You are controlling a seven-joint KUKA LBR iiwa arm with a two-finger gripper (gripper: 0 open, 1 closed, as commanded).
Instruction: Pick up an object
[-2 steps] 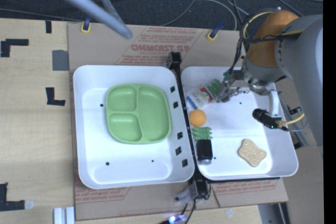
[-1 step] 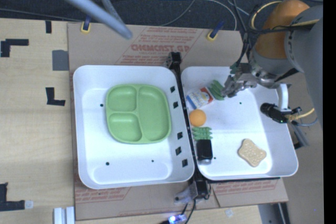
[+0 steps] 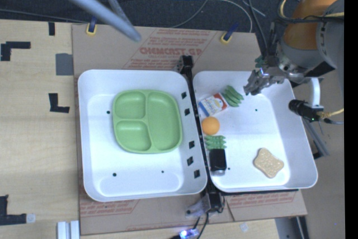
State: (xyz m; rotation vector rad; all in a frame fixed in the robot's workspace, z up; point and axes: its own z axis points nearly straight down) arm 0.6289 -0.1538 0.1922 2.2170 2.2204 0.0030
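One fixed overhead camera, slanted down, both white bins (image 3: 89, 137) in frame

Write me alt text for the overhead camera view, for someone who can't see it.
A grey robot arm's claw hovers over the right white bin, near a green ridged item and a small snack packet. That bin also holds an orange ball, a black block and a toast-shaped piece. The left bin holds a green divided plate.

Arm (image 3: 313, 19) cut off by right edge; small carton's (image 3: 213, 103) print too small to read.
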